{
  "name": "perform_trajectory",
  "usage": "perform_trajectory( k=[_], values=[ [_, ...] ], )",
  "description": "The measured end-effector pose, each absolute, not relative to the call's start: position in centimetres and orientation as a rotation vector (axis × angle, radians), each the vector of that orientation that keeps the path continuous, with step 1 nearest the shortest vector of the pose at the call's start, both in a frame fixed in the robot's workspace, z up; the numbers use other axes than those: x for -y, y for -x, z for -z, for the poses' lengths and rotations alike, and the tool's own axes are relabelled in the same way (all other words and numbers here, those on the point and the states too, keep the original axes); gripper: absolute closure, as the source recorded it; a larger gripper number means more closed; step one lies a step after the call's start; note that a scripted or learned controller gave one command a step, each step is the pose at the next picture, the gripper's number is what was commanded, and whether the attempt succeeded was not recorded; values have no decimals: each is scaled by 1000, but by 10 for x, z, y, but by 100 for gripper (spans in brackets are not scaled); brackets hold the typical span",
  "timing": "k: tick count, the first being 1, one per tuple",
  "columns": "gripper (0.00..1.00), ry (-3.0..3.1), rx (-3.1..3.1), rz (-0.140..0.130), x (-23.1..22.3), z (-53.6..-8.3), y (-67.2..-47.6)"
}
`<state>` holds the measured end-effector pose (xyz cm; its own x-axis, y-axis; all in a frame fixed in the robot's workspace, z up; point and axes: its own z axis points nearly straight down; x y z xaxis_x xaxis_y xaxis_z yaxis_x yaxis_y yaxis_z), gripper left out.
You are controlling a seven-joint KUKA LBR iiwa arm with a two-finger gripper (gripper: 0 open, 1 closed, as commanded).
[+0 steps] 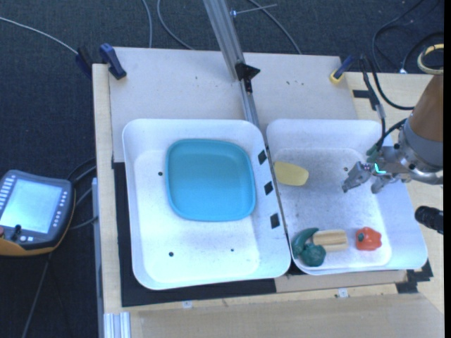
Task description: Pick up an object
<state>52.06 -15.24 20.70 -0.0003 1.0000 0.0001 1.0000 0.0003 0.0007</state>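
Camera view: gripper above right bin, yellow piece nearby

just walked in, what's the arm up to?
The grey KUKA arm's hand hovers over the right white bin, holding nothing. A pale yellow oval piece, green toy vegetable, tan block and red toy tomato lie untouched there. The left white bin holds a light-blue plastic plate.
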Motion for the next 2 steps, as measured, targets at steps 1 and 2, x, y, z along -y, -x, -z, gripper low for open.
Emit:
perform_trajectory(
  k=[1,2],
  values=[
    [0,-2221,-2222,-1,152,-207,-521],
    [0,-2224,-2224,4,154,-144,-518]
  ],
)
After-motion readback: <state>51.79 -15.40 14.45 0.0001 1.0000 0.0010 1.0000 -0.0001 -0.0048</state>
